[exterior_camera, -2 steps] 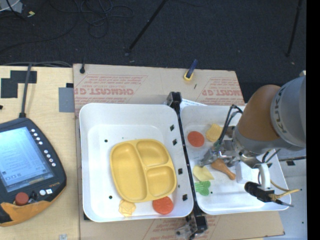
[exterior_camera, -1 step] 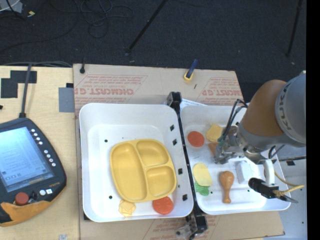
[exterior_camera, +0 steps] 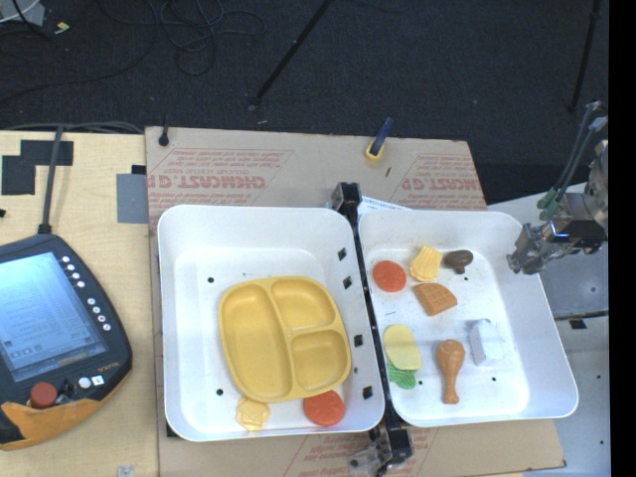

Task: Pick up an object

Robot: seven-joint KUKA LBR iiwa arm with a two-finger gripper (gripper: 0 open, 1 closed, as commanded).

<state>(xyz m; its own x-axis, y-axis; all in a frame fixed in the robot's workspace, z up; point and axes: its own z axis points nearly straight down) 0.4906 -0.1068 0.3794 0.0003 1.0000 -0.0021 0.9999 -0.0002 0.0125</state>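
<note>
The claw (exterior_camera: 524, 251) is seen at the right bin's (exterior_camera: 553, 386) upper right rim, small and dim; whether it is spread or pressed together cannot be told. Seven toy foods are counted in that bin, among them a drumstick (exterior_camera: 449, 367) and a red disc (exterior_camera: 389, 276). In the left bin (exterior_camera: 189, 256) lie one yellow divided tray (exterior_camera: 285, 338) and two small pieces. The surface (exterior_camera: 89, 182) is pale wood with cardboard, against dark carpet.

Robotics lab bench: teach pendant (exterior_camera: 55, 331) on plywood far left of gripper (exterior_camera: 532, 248), loose cables (exterior_camera: 179, 18) on dark floor, cardboard (exterior_camera: 298, 172) under two white bins (exterior_camera: 174, 266), plastic toy food.
</note>
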